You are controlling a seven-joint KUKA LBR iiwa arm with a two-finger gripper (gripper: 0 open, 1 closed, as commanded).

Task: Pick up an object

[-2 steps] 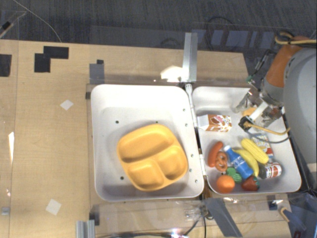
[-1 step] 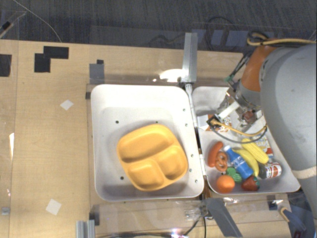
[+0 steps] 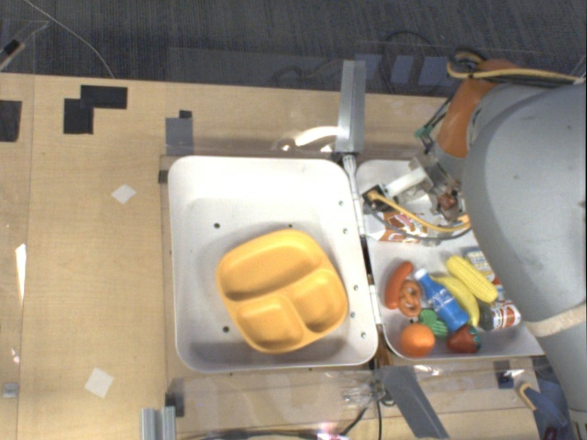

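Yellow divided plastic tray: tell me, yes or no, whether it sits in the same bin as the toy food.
No: the yellow divided plastic tray lies in the left white bin, the toy food in the right one.

Small toy foods [image 3: 447, 308] lie heaped in the right bin [image 3: 396, 342].

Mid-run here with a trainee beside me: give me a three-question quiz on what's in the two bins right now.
1. True or false: the yellow tray lies in the left bin.
2. Which bin holds the orange? A) left B) right
3. Fill in: the blue bottle lies beside the yellow ____.

Key: 1 true; 2 B, the right bin; 3 banana.
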